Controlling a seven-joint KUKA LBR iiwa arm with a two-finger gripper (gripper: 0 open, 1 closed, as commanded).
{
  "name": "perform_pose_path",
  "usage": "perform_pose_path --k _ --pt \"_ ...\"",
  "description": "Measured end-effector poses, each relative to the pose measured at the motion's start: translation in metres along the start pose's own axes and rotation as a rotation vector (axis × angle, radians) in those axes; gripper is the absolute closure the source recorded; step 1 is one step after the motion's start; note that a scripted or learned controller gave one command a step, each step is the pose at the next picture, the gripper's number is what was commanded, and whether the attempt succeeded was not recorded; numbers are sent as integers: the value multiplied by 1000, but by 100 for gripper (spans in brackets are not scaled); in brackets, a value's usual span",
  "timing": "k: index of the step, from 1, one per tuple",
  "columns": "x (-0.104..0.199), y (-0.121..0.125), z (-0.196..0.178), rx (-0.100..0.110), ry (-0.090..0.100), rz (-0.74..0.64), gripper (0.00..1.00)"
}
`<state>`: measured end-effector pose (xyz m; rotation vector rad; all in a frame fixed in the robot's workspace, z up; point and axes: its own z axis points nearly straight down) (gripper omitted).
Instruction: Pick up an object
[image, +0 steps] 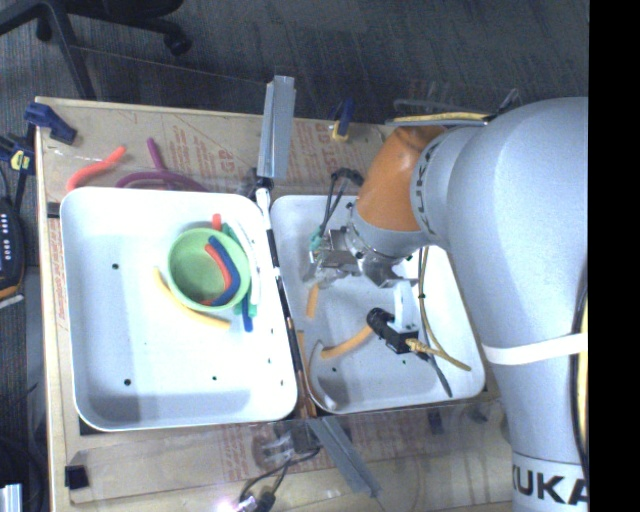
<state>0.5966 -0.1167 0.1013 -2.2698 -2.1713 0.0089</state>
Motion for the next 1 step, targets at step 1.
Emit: perform_pose_path --k 1 --pt "27 -4 -91 -4 3 -278 100"
